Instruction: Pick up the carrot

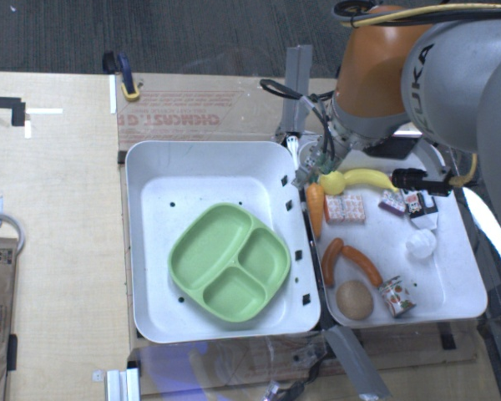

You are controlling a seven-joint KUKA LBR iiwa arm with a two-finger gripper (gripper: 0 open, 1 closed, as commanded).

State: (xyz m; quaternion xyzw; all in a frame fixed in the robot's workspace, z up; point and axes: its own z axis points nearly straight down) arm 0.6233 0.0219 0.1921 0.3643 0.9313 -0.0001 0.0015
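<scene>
Camera view, gripper (311, 174) low over the right bin's (463, 303) far left corner, finger state indiscernible, carrot (316, 207) just beneath along the left wall, banana (359, 180) beside it.

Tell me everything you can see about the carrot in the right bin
The carrot is a smooth orange piece that looks like plastic toy food, long and tapering, with no green top to be seen. It lies flat on the floor of the right bin, lengthwise along that bin's left wall, thick end toward the far side. The tool sits just above that thick end, hiding its tip. A yellow banana and a small pink-and-white box lie close on its right; contact is unclear.
</scene>
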